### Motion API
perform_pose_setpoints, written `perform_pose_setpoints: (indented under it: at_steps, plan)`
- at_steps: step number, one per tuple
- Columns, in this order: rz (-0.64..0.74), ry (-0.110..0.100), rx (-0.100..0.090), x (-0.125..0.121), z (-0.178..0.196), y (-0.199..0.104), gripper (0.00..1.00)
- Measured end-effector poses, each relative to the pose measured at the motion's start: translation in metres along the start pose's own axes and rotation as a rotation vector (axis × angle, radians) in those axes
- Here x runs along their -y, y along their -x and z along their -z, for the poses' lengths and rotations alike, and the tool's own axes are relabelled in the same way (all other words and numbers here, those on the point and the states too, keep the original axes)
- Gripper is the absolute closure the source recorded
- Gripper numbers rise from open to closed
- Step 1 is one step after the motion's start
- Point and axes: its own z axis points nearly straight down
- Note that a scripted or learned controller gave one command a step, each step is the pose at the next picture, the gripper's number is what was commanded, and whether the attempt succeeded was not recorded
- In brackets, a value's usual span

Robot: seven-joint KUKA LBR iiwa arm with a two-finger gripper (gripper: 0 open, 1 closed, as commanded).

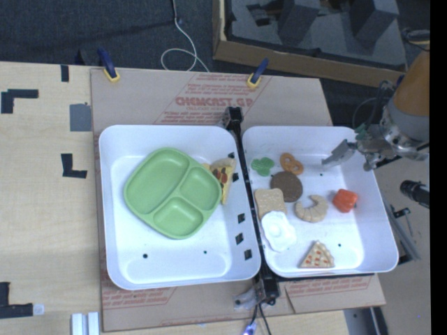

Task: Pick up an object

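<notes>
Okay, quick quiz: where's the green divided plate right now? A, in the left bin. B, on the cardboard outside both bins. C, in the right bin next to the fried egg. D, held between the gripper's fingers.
A: the green plate lies flat in the left bin, with a pizza slice at its right edge; the fried egg is in the right bin.

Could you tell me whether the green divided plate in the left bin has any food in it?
Empty: all three compartments of the green plate show bare green. The pizza slice lies beside its right edge.
</notes>
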Motion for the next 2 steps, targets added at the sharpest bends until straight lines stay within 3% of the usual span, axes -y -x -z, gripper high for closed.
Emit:
perform_pose_setpoints:
  at_steps: [1,2]
  plan:
    - [0.002,-0.003,-0.003,-0.027,-0.120,-0.041,0.00]
    - [0.005,0.009,0.001,-0.067,-0.119,-0.094,0.00]
